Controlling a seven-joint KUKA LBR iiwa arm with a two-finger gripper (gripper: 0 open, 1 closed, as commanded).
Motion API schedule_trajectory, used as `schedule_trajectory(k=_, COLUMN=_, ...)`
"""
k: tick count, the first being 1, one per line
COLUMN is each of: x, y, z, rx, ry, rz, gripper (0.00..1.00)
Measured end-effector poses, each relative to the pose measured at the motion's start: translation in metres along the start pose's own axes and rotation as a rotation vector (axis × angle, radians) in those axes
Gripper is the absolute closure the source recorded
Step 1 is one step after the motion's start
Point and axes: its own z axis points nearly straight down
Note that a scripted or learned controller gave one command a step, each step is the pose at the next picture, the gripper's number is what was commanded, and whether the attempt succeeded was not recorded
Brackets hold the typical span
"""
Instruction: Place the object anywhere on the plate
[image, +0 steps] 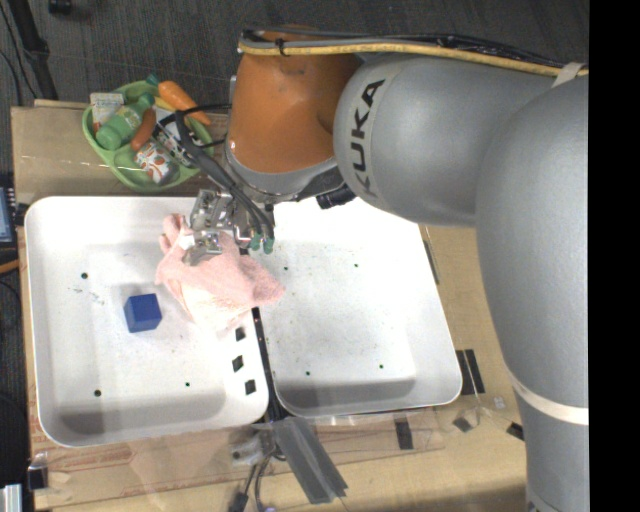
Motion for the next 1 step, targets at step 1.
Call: schedule_trajectory(k=1, x=-0.0001, y=0.0001, z=-0.0004, rx=0.0, ry=-0.001, rz=0.0, gripper=0.0)
